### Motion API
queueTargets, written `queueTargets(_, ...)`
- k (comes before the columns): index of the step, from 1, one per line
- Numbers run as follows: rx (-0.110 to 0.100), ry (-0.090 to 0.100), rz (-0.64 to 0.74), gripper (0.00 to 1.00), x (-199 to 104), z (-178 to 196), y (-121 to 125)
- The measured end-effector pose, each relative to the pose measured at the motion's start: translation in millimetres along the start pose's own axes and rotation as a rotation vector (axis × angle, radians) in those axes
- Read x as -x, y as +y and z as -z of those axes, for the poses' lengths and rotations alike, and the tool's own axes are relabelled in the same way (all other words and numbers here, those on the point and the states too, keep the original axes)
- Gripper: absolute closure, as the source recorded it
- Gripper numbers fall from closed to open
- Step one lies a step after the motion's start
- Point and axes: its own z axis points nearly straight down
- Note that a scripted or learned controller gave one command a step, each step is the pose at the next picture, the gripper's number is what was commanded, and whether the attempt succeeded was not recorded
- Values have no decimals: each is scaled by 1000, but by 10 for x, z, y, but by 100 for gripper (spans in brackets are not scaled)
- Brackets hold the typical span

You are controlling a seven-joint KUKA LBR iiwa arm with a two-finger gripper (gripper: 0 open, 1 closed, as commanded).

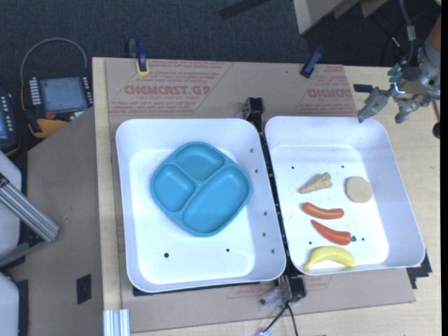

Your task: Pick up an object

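Note:
The right white bin (392, 159) holds a tan cone-shaped piece (316, 183), a round tan biscuit (358, 189), an orange sausage (323, 211), a red sausage (330, 233) and a yellow banana (330, 257). My gripper (382, 116) hangs over the bin's far right corner, well behind the food. Its two fingers are spread apart with nothing between them.
A blue divided plate (201, 187) lies in the left white bin (140, 257). Both bins rest on a cardboard sheet (210, 82). Blue clamps (311, 61) grip the sheet's far edge. A control pendant (61, 93) sits off the bench to the left.

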Motion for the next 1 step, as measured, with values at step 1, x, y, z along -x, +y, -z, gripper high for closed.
queueTargets(1,15,-4,4,0,-10,99,26)
